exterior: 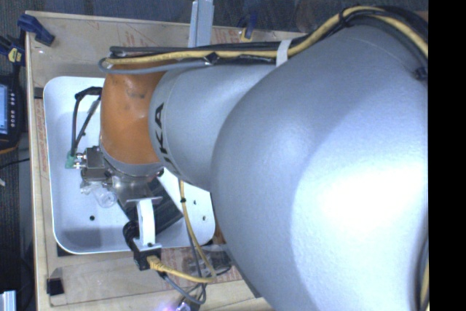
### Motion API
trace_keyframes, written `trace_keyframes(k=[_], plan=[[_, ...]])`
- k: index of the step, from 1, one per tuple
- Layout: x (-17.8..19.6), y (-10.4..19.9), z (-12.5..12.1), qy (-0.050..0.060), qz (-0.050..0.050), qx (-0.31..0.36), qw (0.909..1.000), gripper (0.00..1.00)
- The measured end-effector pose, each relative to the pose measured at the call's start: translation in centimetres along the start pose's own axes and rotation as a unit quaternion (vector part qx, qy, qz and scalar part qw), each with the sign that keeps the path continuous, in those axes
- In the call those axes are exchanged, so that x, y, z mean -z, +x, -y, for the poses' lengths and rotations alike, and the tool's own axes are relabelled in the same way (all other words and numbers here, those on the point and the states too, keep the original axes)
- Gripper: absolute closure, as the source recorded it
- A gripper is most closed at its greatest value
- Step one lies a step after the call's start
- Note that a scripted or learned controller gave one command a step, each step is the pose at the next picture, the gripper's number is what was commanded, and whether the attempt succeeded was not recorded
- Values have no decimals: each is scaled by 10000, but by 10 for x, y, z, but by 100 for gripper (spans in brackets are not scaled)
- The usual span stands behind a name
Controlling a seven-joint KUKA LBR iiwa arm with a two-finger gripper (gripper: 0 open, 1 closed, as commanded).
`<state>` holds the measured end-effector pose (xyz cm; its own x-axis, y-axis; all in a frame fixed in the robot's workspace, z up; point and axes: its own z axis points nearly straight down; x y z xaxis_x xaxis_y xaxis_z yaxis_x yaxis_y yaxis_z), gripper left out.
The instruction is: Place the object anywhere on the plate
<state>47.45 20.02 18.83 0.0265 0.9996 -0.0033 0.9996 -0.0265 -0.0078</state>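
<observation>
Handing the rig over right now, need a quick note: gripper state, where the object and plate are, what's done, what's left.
Arm: reaches in from the right and covers most of the bench; its orange band sits over the left bin.
Gripper: low inside the left bin; from this angle I can't tell its state or whether it holds anything.
Object and plate: can't make out either; the arm hides the right bin and much of the left.
Done: nothing confirmed.
Left: confirm a grasp, find the plate, place the object on it.
</observation>
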Motion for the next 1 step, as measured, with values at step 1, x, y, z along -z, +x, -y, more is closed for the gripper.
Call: trace_keyframes(k=[1], plan=[[129, -49, -7, -36, -22, -217, 9998, 100]])
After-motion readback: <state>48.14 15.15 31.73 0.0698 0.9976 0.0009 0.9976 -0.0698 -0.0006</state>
